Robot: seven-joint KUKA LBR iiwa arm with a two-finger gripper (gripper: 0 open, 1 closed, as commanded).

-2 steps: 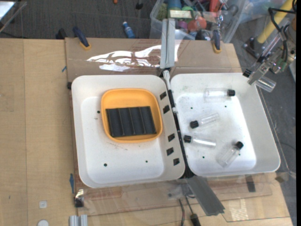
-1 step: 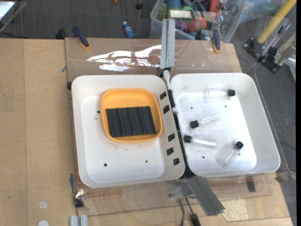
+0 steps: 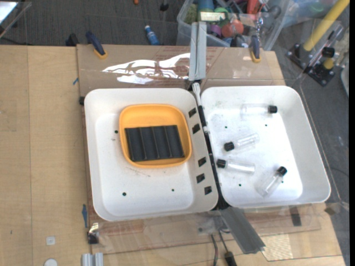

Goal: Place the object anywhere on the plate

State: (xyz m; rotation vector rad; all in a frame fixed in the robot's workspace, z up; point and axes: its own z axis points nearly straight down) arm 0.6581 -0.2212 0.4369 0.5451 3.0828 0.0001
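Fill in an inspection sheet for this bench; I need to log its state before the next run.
Surface: wooden bench bearing two white bins side by side, left bin and right bin.
Job's things: orange plate in the left bin with a black ridged block lying on it; four clear vials with black caps in the right bin, at and, all lying apart from one another.
Clutter: blue clamps at the back edge.
Grippers: nothing seen.
Cables: black cable at the front edge.
Surroundings: clear tub of coloured toys behind the bench.
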